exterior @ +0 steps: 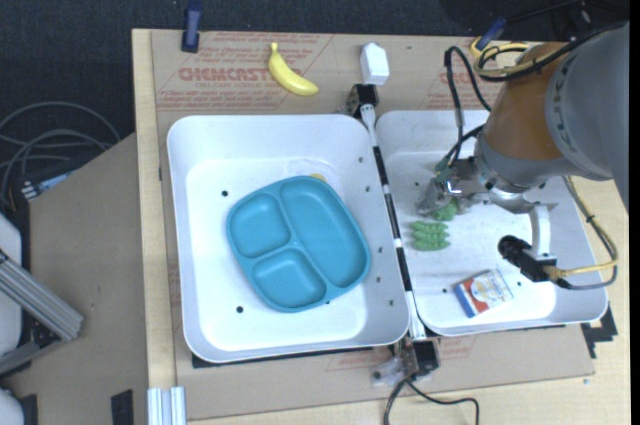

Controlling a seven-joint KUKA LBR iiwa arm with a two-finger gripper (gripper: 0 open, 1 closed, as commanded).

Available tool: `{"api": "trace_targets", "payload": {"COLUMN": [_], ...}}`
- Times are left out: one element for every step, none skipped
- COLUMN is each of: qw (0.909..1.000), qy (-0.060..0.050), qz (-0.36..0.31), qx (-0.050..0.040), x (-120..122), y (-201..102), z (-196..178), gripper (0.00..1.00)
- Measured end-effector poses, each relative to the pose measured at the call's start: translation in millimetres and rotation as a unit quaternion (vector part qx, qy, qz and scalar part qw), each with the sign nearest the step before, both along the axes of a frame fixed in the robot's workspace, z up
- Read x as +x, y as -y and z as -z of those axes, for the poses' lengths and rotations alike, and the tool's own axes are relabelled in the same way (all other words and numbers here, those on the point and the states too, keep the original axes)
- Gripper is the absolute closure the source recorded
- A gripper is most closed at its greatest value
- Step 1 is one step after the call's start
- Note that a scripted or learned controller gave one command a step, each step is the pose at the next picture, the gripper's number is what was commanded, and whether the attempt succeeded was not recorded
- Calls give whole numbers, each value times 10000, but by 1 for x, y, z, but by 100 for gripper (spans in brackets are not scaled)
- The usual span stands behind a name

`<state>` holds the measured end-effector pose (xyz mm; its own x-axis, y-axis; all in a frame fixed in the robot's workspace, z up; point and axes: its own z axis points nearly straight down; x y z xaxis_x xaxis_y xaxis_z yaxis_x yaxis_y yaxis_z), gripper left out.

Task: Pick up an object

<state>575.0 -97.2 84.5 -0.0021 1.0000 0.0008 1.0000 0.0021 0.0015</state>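
low in the right bin [560, 308] lies a small card box [483, 292]; the gripper [441, 198] hangs above a green object [431, 234], its opening i cannot tell, so it may close off-centre and push it away.

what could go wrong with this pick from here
The claw sits low over the green object in the right bin, close to the divider wall; a grasp could glance off or push the item aside. The cable loops near the small card box and might snag it.
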Motion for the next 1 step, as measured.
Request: {"api": "trace_targets", "payload": {"qw": [10000], "qy": [14], "qz": [2], "qx": [1], "x": [-21], "y": [-58], "z": [-152], "gripper": [100]}}
